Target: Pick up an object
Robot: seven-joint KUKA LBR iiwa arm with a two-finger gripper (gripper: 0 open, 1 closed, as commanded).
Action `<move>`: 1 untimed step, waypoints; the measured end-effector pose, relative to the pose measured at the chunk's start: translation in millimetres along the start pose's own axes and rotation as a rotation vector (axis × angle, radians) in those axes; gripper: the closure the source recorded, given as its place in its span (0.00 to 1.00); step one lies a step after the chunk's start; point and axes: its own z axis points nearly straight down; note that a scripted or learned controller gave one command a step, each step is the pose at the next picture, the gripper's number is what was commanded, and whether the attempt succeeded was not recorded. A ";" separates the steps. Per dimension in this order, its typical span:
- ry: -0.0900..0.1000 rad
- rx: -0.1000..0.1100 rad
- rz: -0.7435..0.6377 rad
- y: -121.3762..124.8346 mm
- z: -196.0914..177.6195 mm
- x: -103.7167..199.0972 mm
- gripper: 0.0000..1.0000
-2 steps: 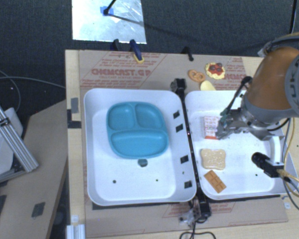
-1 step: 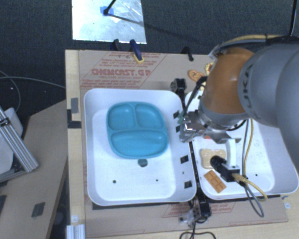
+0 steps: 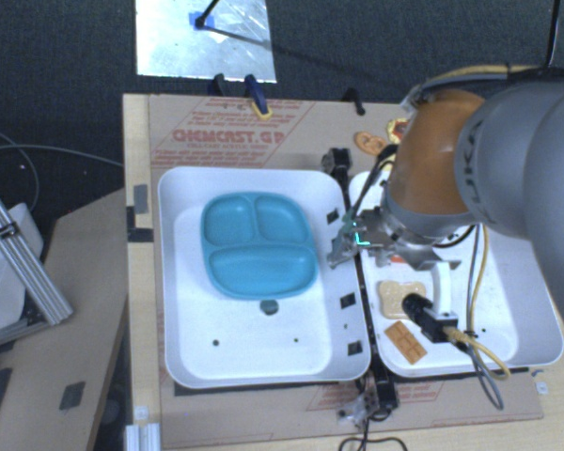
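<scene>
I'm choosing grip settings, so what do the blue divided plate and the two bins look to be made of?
The blue divided plate looks like moulded plastic with a smooth matte finish: even colour, rounded compartment ridges. The left bin and right bin look like thin white plastic with a slight sheen, with rounded rims and corners, though the view cannot confirm this.

A blue plate (image 3: 259, 244) lay in the left bin (image 3: 193, 346). The arm (image 3: 479, 148) hung over the right bin (image 3: 536, 336), above toast (image 3: 398, 298).
</scene>
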 end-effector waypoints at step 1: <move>0.003 -0.012 -0.008 39.6 -95.7 44.9 0.00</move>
